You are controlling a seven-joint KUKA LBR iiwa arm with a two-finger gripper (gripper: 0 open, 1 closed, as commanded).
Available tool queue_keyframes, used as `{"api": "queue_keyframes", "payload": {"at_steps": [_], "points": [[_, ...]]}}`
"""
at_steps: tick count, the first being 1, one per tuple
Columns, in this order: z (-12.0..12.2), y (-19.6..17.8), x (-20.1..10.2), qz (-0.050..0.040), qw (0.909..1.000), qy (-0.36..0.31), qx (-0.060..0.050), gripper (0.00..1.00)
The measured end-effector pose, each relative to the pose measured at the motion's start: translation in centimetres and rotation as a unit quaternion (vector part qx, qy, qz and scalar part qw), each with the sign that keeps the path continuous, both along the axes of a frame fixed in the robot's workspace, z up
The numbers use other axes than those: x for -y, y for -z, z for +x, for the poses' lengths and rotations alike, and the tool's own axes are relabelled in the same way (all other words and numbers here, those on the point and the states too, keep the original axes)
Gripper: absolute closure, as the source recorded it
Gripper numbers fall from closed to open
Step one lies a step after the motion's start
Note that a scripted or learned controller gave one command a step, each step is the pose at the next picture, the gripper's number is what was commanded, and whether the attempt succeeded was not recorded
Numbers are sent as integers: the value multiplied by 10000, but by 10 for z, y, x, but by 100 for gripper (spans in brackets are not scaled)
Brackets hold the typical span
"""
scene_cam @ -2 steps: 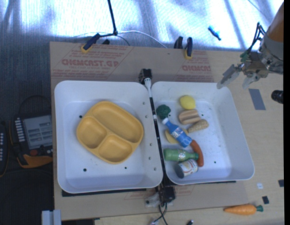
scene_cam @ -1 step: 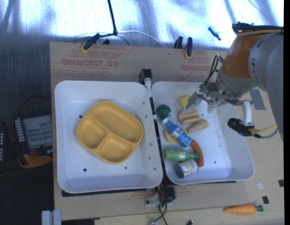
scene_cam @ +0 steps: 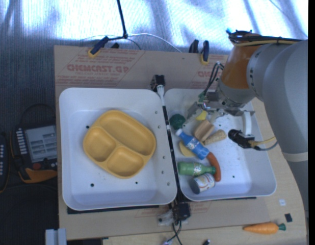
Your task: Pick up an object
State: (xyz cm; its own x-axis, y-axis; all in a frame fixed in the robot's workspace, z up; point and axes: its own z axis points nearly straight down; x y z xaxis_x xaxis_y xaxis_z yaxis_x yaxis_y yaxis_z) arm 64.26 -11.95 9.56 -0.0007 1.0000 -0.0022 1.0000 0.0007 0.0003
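Note:
My gripper [scene_cam: 197, 109] hangs low over the back left part of the right bin [scene_cam: 259, 175], reaching in from the right. A small yellow piece [scene_cam: 201, 116] lies just under it. A dark green round thing [scene_cam: 177, 120] sits to its left, by the bin wall. Two tan bread-like pieces [scene_cam: 204, 129] and a cone [scene_cam: 216, 136] lie just in front of the gripper. Nearer the front are a blue and white bottle [scene_cam: 193, 143], a green bottle [scene_cam: 194, 168], an orange-red carrot [scene_cam: 214, 165] and a small can [scene_cam: 203, 182].
The left bin [scene_cam: 76, 182] holds a yellow divided plate [scene_cam: 119, 143]. An orange toy carrot [scene_cam: 263, 228] lies on the bench in front of the right bin. Clamps and cables sit along the back edge of the board.

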Motion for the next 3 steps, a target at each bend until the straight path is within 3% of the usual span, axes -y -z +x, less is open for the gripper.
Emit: {"api": "queue_keyframes", "payload": {"at_steps": [1, 2, 3], "points": [[0, -11, 1, -11, 10000, -4, -3, 100], [-11, 0, -19, -54, 9999, 18, 103, 100], [-111, -91, -59, 12, 10000, -3, -3, 100]]}}
